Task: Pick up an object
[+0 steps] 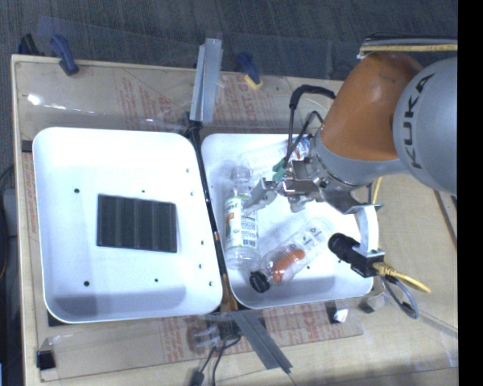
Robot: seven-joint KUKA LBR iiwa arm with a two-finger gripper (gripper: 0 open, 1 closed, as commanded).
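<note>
Two clear plastic bottles lie in the right bin [338,284]. One bottle with a white and green label [240,222] lies lengthwise near the bin's left wall, its neck pointing to the far side. The other bottle [288,257] lies tilted toward the front, with orange contents and a black cap at its lower left end. My gripper [263,191] hangs low over the right bin, just right of the labelled bottle's upper end. I see nothing between its fingers. The orange-banded wrist covers the far right part of the bin.
The left bin [64,159] holds a flat dark ribbed rectangle [137,223] at its middle. A metal bar [205,79] rises behind the gap between the bins. Blue clamps [64,53] sit on the bench's far edge.
</note>
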